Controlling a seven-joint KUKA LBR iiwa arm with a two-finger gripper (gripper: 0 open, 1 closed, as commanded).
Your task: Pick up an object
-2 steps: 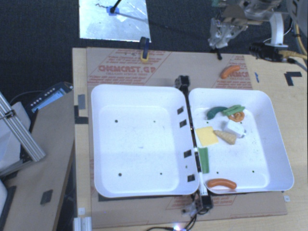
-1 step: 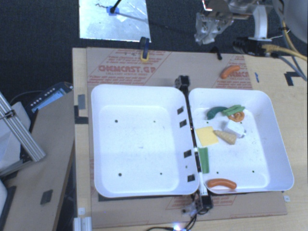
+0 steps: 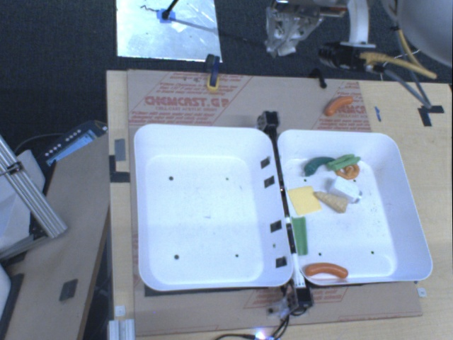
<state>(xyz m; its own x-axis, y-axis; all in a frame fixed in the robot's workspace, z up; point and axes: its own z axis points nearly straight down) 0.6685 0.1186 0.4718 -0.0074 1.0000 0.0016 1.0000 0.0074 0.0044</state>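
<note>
The two-finger gripper [image 3: 287, 40] hangs high at the top of the camera view, well beyond the far rim of the right-hand shallow white plastic bin [image 3: 403, 190], over dark floor rather than over the bench; whether it is parted or closed I cannot tell, since the metal parts blur together and nothing identifiable sits in it. Taking the right-hand bin as landmark, the candidates lie inside it: a flat yellow square block [image 3: 304, 200] near its left wall at mid-depth; a tan wedge-shaped piece [image 3: 333, 202] just beside that block; a small white chunk [image 3: 347, 189] touching or nearly touching the wedge; a curved dark-green piece [image 3: 316, 165] and a green strip over an orange ring [image 3: 345, 166] toward the far wall; a flat light-green bar [image 3: 299, 234] along the left wall; an orange-red sausage-shaped toy [image 3: 326, 270] against the near rim. A second orange sausage [image 3: 338, 105] rests on the cardboard beyond the far rim. The reach has probably not begun; the near sausage looks the best target, standing well apart from the cluster; closing across its short width should avoid dragging neighbours.
</note>
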